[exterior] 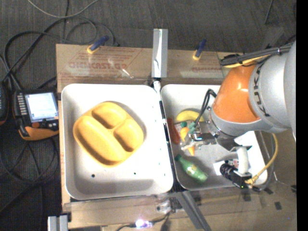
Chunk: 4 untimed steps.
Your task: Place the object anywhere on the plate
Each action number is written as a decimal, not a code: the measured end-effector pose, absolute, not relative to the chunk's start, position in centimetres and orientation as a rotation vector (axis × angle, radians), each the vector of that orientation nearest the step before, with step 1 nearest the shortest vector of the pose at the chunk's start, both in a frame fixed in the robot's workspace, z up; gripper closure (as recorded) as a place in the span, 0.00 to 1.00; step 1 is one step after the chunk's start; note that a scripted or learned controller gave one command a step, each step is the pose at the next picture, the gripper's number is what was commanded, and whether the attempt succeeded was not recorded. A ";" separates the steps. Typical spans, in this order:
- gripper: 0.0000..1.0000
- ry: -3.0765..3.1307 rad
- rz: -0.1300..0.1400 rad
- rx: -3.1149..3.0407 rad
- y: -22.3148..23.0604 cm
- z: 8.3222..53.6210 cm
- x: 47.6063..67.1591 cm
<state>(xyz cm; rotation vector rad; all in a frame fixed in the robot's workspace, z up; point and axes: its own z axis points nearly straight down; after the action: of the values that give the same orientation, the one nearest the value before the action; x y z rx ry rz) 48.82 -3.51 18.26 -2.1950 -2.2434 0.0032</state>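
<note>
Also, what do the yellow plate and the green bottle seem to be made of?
The yellow divided plate looks like moulded plastic with a matte finish: one even colour, soft rounded ridges between its compartments, no sharp glare. The green bottle is probably plastic too, a toy perhaps, with a slightly glossy surface; it is too small here to be sure.

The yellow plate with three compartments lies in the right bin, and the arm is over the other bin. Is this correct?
Not quite. The camera view shows the yellow plate in the left bin, and the arm over the right bin.
</note>
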 end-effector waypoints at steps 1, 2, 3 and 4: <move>1.00 -2.386 0.006 -2.042 6.8 20.3 54.2; 1.00 -2.717 0.006 -1.578 7.6 18.3 58.0; 1.00 -2.740 0.006 -1.537 10.9 18.6 58.5; 1.00 -2.699 0.006 -1.605 11.9 17.0 57.8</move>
<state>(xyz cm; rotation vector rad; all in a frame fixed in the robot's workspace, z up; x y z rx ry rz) 57.76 11.85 16.99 -1.6050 -2.6989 0.0057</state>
